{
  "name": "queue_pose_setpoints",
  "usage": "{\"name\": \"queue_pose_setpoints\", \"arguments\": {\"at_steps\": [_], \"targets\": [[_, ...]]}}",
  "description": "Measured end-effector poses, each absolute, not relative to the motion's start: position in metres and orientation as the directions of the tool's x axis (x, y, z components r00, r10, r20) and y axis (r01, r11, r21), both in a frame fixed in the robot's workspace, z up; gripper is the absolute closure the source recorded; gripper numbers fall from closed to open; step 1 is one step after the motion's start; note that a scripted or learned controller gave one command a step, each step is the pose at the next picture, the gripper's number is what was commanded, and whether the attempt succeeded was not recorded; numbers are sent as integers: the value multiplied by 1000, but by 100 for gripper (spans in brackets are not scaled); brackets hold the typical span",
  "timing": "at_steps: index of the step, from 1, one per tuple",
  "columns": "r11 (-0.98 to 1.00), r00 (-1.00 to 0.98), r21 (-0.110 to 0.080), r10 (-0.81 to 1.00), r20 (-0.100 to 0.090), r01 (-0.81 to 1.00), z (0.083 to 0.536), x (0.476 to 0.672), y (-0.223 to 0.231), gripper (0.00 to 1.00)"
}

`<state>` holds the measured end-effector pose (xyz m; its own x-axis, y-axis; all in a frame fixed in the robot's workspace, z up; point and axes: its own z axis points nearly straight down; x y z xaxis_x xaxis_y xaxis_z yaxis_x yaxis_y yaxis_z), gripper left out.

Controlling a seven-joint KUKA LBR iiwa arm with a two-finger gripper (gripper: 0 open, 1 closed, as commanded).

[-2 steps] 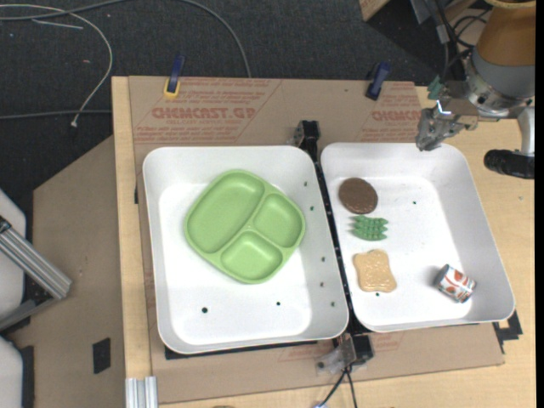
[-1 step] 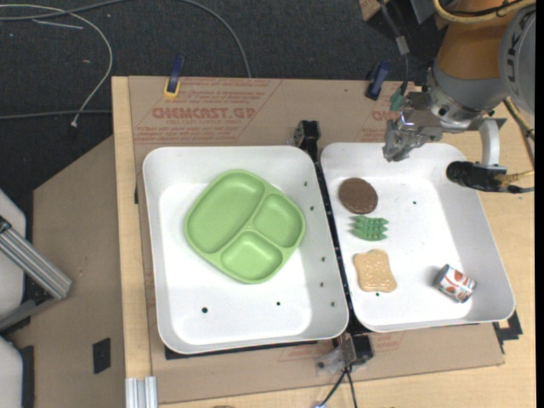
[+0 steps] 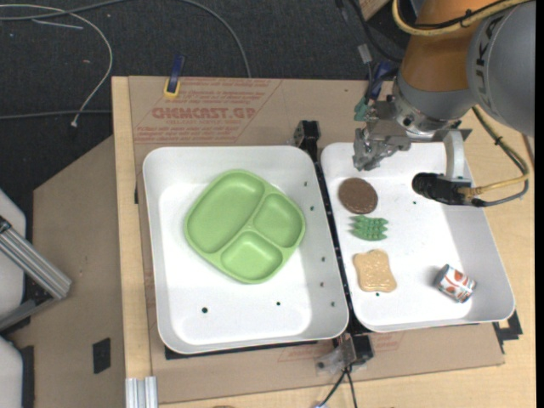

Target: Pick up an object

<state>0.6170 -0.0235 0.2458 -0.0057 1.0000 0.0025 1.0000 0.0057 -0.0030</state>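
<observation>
The grey arm with the orange band reaches into the right shallow white bin (image 3: 484,253), and its jaws (image 3: 371,155) hang over the far left part of this bin. I cannot tell from this view if the jaws are spread or pressed together, because they are small and partly hidden by the wrist. Nothing is seen between them.

Just below the jaws, towards the camera, lies a round brown flat cookie-like piece (image 3: 359,196); it seems the most probable thing to pick. A little further on the same line is a small green ridged toy piece (image 3: 369,227), and after it a tan cracker-shaped piece (image 3: 375,271). A small red and white can (image 3: 456,283) lies well apart, at the near right side. In the left white bin (image 3: 170,313), far from the jaws, rests a light green divided plastic plate (image 3: 246,225).

The danger I see: the brown piece is thin and lies flat, so the jaws may close above it or slip over its edge and come up with nothing. It is also near the bin wall, so a descent slightly off could hit the rim, or push the piece against the green one.
</observation>
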Motion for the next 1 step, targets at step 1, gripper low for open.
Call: {"name": "queue_pose_setpoints", "arguments": {"at_steps": [1], "targets": [[7, -7, -4, 1000, 3, 1000, 233, 607, 34, 100]]}}
